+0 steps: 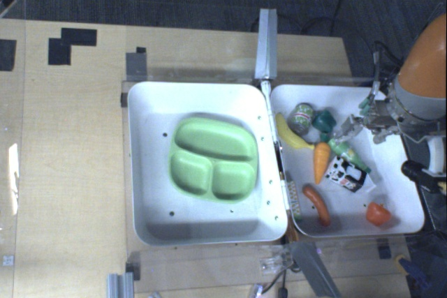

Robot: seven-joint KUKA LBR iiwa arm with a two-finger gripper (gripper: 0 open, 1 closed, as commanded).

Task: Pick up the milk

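The milk [347, 175] is a small carton with black and white cow patches. It lies in the right bin [412, 223], near its middle, tilted beside a carrot [320, 160]. My gripper [362, 119] hangs over the bin's upper right part, up and to the right of the milk and apart from it. Nothing shows between its fingers. The arm's orange band [427, 63] rises behind it at the right edge.
A green bottle-like item [346, 149] lies between the gripper and the milk. The right bin also holds a banana [292, 134], a can [302, 115], a teal piece [324, 121], a sausage [316, 203] and a red-orange piece [378, 214]. In the left bin [147, 171] sits a green divided tray [213, 158].
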